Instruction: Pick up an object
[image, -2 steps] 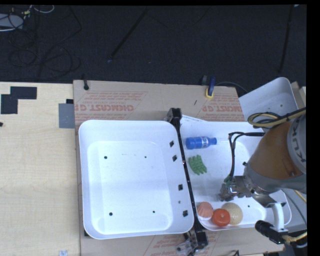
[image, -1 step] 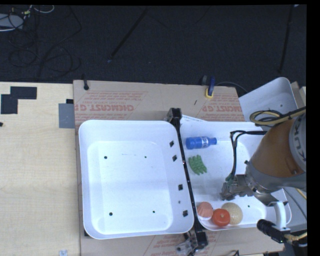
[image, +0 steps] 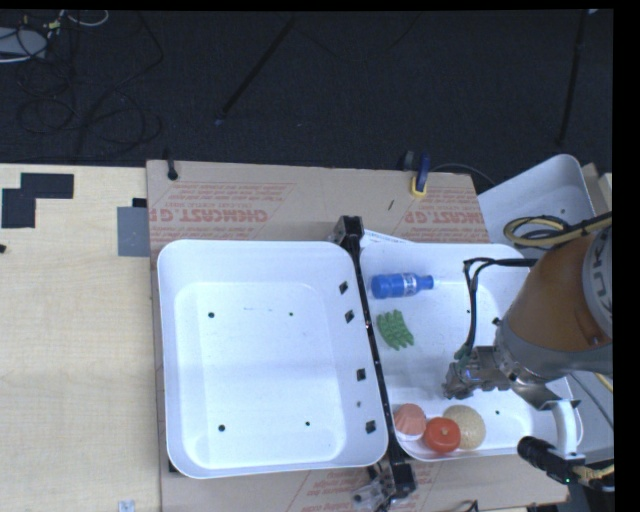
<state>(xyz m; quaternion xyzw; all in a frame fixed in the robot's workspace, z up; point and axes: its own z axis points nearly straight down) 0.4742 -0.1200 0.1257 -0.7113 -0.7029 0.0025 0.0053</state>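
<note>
The right bin (image: 430, 330) holds a blue bottle (image: 401, 285) lying on its side near the back, a small green ridged piece (image: 395, 329) left of centre, and at the front a pale orange round object (image: 409, 419), a red ball (image: 442, 434) and a beige ball (image: 465, 424). My gripper (image: 463, 380) hangs over the right part of this bin, just behind the beige ball. Its dark fingers point down and I see nothing clearly between them.
The left bin (image: 260, 355) lies beside the right one, split from it by a black divider (image: 362, 340). Cardboard (image: 260, 200) lies under both bins. The arm's orange band (image: 555, 300) and black cables (image: 480, 270) hang above the right bin's right side.
</note>
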